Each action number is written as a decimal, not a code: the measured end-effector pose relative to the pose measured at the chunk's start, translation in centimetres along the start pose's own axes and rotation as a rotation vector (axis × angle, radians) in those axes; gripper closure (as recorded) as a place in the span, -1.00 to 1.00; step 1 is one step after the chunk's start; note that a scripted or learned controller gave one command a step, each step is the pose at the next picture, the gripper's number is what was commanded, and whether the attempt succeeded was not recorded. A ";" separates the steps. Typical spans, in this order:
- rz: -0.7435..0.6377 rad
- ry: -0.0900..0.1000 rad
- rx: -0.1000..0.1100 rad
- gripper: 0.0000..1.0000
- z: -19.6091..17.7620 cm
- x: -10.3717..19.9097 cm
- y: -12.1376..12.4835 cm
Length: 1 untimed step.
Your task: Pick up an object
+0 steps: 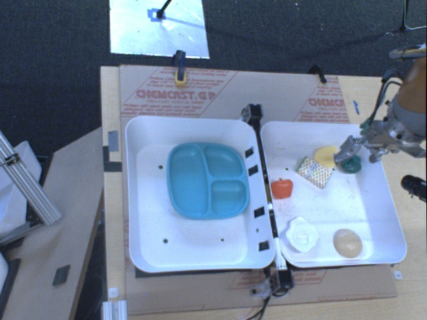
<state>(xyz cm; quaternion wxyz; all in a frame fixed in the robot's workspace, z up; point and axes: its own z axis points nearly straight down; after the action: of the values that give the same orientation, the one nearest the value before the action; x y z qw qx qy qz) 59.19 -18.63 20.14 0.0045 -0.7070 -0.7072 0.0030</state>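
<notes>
The right bin (380,205) holds several small objects. A teal ball (351,165) lies by its far right wall, with a yellow disc (325,155) and a patterned pouch (315,172) to its left. A red-orange piece (282,189) sits near the divider, and a white lump (302,235) and a tan egg shape (347,243) lie at the front. My gripper (357,156) hangs over the far right of this bin, just above the teal ball. It is open, with nothing gripped between its fingers (343,151).
The left bin (143,179) holds a blue divided plate (207,181). A black clip strip (259,179) runs along the divider between the bins. The arm (408,112) comes in over the right bin's far right corner.
</notes>
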 end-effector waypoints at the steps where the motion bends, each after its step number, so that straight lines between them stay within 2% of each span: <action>1: -0.003 -0.002 -0.012 -1.00 -0.7 0.0 0.3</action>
<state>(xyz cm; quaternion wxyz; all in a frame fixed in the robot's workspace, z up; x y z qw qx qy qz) 59.49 -18.59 20.83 -0.0006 -0.7060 -0.7082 -0.0003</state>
